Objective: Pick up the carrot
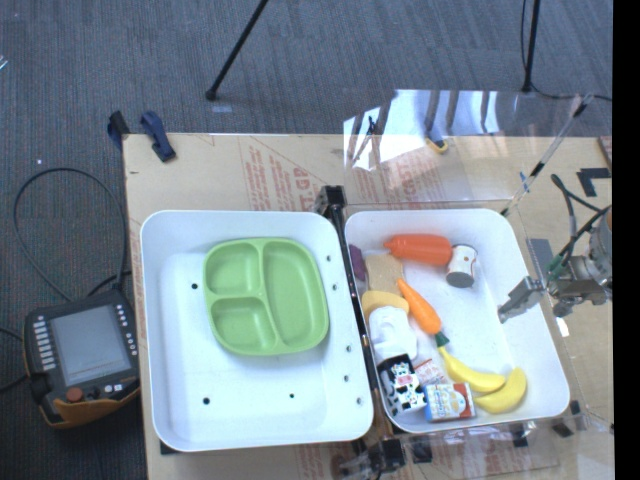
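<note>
The carrot (421,307) is slim and orange with a small green stem end. It lies slantwise in the middle of the right bin (500,230), pointing up-left. A thicker orange vegetable (420,249) lies above it near the bin's far wall. My gripper (521,299) hangs at the right bin's right rim, well to the right of the carrot and apart from it. Nothing is seen in its grasp. The grey arm (590,268) enters from the right edge.
The right bin also holds a small can (461,265), a white bottle (388,328), a yellow piece (382,302), two bananas (480,376), a cow-print box (401,384) and a small carton (447,401). The left bin (170,368) bears a green divided plate (267,295).
</note>
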Action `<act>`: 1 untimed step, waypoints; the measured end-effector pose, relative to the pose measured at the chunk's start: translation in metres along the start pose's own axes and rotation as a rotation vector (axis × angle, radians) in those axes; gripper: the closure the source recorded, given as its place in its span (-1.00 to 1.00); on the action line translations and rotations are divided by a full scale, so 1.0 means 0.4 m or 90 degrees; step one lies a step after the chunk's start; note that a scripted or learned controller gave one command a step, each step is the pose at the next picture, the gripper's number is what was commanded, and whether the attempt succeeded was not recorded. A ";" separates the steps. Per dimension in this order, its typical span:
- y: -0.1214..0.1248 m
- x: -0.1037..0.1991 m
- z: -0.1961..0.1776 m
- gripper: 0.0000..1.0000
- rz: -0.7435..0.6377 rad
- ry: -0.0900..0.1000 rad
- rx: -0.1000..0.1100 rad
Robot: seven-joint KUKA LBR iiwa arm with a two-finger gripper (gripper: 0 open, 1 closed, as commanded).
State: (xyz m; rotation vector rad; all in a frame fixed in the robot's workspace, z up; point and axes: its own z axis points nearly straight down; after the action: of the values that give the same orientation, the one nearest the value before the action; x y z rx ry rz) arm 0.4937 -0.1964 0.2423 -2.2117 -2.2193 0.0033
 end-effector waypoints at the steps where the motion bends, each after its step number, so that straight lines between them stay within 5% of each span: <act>1: -0.035 0.084 0.346 -1.00 0.039 0.003 0.007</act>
State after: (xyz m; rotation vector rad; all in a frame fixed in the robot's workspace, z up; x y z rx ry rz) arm 0.4787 -0.1622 0.1040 -2.2701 -2.1432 0.0097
